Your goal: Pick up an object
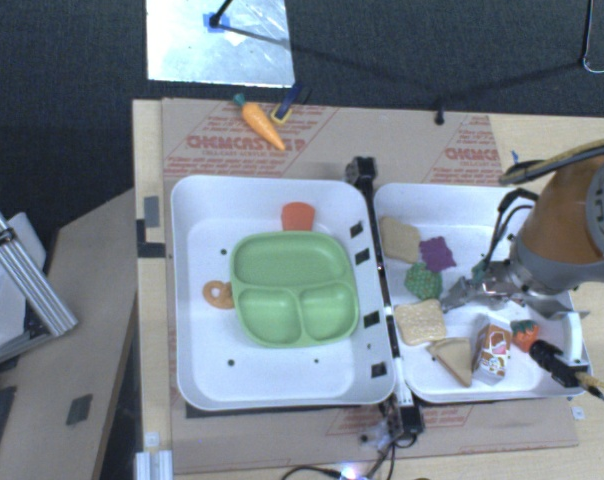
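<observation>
Low over the right bin hang the jaws (460, 293), at the end of the grey arm (567, 230) that reaches in from the right; whether they are open or closed cannot be told, and nothing can be seen between them. Going from the left: the left bin (197, 213) holds a green divided plate (292, 288) in its middle, with a small orange ring (218, 294) just beside the plate's left edge and an orange-red cup (298, 215) just beyond its far rim. Behind the bins, on the cardboard-covered surface (402, 138), lies a toy carrot (261, 124), and farther back sits a shiny silver sheet (219, 28). The right bin (452, 196) holds a tan slab (400, 238) near its far left corner, a purple piece (437, 253) next to it, and a green leafy piece (423, 281) just left of the jaws. Nearer the front lie a square of toast (420, 321), a tan wedge (452, 358) and a small brown carton (493, 353), with a small orange piece (525, 335) beside the carton to its right.
</observation>
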You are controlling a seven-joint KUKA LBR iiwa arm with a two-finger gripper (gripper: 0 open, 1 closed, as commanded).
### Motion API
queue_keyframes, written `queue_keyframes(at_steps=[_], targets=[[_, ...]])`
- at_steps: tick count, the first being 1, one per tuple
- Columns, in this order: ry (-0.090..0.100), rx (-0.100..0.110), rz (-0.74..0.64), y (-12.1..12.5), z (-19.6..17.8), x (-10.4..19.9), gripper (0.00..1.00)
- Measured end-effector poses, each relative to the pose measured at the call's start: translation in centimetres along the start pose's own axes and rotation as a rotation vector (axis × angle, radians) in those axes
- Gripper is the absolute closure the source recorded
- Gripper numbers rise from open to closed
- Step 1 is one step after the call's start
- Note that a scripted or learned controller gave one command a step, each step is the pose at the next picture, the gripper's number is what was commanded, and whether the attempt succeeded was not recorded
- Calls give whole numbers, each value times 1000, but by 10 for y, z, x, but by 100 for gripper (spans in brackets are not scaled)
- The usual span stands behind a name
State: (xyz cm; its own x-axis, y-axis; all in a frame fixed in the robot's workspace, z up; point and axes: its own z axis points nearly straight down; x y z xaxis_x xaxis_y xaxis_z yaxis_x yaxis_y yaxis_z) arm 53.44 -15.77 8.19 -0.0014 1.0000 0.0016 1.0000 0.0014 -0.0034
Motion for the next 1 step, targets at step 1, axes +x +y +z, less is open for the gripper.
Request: queue_keyframes(at_steps=[1], targets=[[-2, -6, 0, 1, -13, -1, 100]])
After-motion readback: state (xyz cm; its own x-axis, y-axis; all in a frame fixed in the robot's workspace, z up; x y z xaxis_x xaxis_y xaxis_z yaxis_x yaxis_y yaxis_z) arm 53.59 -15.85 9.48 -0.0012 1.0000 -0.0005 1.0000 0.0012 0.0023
